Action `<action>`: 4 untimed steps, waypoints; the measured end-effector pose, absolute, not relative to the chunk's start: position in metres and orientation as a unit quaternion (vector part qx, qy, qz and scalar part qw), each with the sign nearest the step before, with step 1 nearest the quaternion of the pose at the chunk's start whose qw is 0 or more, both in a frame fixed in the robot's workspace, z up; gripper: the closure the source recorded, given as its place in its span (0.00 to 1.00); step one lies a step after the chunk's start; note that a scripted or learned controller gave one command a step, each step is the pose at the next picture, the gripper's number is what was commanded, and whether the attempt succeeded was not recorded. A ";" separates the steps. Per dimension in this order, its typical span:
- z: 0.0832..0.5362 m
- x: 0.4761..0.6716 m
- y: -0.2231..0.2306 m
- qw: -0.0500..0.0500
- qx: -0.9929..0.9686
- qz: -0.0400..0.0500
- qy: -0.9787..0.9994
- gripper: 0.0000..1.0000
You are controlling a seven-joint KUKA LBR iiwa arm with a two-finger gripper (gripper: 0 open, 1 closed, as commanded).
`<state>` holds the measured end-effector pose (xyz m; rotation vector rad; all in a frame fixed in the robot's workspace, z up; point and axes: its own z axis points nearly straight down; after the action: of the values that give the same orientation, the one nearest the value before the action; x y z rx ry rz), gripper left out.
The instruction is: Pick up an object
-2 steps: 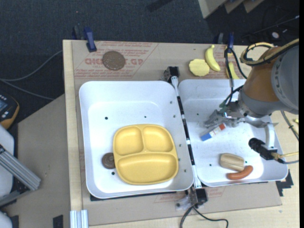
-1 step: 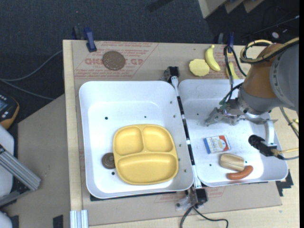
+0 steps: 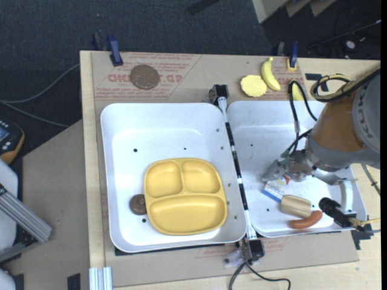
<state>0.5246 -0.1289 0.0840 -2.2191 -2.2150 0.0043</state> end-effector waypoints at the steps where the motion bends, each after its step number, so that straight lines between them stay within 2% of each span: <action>1: 0.086 0.611 -0.190 -0.005 -0.707 -0.001 -0.707 0.00; 2: 0.161 0.546 -0.135 0.000 -0.706 -0.002 -0.708 0.00; 3: 0.086 0.536 -0.114 0.004 -0.707 0.002 -0.708 0.00; 4: 0.084 0.539 -0.092 0.002 -0.706 0.000 -0.708 0.00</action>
<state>0.5387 -0.0924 0.0841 -2.2166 -2.2215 0.0003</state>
